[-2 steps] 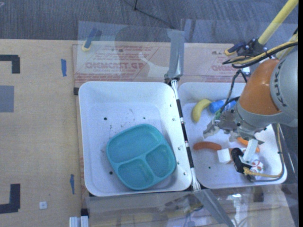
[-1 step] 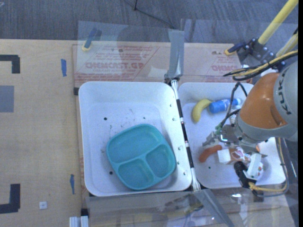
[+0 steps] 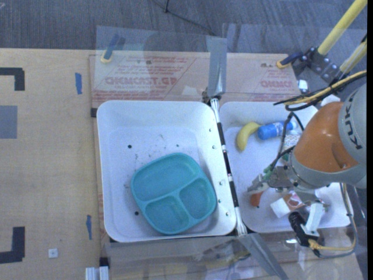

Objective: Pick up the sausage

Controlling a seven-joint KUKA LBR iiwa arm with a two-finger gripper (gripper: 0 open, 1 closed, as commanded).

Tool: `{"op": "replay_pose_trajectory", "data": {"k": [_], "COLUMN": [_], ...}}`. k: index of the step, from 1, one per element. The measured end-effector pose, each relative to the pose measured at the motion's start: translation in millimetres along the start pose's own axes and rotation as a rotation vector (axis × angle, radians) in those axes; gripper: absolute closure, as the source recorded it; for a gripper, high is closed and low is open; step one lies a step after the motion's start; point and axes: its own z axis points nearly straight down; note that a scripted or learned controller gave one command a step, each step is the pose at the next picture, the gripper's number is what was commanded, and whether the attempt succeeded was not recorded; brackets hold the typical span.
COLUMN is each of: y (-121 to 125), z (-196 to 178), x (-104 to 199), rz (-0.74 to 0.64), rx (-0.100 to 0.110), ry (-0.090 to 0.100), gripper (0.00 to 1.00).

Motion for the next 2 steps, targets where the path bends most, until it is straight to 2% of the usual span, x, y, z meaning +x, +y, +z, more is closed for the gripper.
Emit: {"op": "replay_pose_trajectory", "data": {"k": [1,2], "y": [1,-3], "z": [-10,-73], "x": [-2,-3], "rz": [0.005,-0.052], "rx": [-0.004,0.014], "ry": [0.000,0.000], "gripper": [1.00,1.00]}}
